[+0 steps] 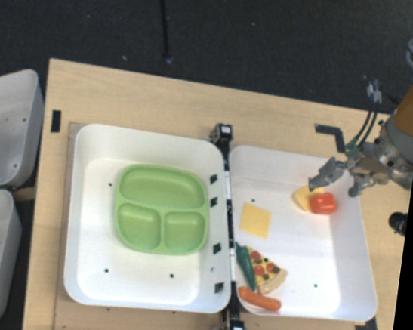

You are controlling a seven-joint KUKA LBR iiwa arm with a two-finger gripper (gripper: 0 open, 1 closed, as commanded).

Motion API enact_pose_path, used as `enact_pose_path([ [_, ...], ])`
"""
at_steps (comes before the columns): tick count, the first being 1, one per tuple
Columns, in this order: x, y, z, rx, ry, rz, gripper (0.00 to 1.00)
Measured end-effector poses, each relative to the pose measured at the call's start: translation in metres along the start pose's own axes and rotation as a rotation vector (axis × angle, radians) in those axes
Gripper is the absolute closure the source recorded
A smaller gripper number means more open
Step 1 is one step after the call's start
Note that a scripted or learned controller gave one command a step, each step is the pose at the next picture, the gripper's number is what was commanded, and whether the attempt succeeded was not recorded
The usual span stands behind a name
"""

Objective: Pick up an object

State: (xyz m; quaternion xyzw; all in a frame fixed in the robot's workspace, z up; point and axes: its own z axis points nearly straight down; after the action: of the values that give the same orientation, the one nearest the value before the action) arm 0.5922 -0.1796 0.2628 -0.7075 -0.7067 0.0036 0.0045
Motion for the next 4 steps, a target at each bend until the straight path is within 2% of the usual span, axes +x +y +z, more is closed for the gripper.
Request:
enact_pose_path([
  [1, 0.000, 0.002, -0.008, -0.013, -0.002, -0.002, 0.00],
  [2, 0.002, -0.001, 0.051, -0.013, -0.001, 0.000, 0.00],
  [4, -0.006, 0.016, 0.157, -0.010, -0.003, -0.002, 0.00],
])
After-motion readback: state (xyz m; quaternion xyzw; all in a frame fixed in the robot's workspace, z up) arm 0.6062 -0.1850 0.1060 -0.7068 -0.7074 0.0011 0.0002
